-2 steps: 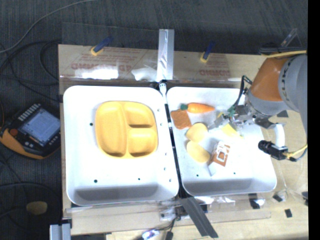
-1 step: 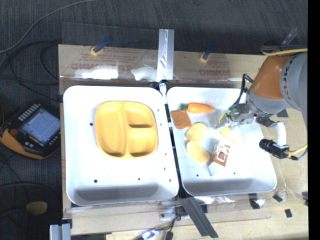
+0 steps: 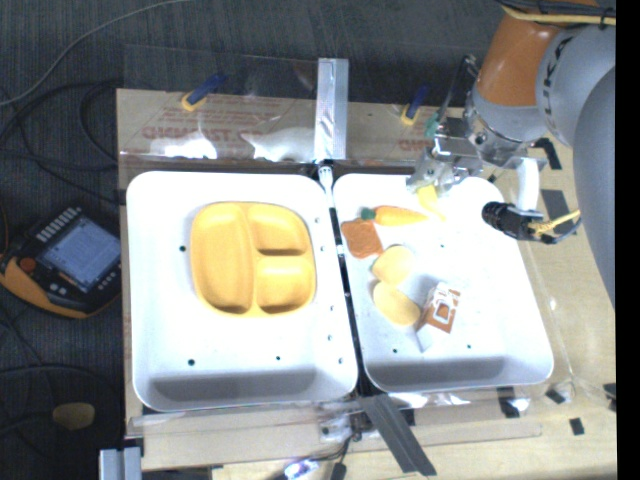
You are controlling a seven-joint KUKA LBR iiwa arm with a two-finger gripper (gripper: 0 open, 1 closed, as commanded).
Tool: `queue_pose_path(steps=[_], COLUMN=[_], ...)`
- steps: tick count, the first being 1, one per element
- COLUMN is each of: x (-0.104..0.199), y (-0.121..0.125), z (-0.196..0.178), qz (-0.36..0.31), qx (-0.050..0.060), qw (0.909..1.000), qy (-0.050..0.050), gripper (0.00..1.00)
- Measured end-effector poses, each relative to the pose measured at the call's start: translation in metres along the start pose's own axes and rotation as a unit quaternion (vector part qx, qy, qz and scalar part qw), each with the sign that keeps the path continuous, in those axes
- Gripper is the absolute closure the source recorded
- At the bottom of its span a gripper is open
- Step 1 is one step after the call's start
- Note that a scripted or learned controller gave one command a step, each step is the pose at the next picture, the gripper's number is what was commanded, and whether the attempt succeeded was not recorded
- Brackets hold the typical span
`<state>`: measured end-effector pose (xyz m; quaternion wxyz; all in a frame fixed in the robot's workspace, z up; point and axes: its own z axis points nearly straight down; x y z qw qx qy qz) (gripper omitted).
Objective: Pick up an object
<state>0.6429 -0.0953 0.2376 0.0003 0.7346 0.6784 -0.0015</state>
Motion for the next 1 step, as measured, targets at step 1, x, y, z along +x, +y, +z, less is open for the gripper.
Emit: queue_pose_path(steps=[1], x=[-0.0206], y=[0.0167], z=[0.0250], qz=[0.053], qx=[0.001], qw=[0.9986], qy=[0.000], gripper=[1.00])
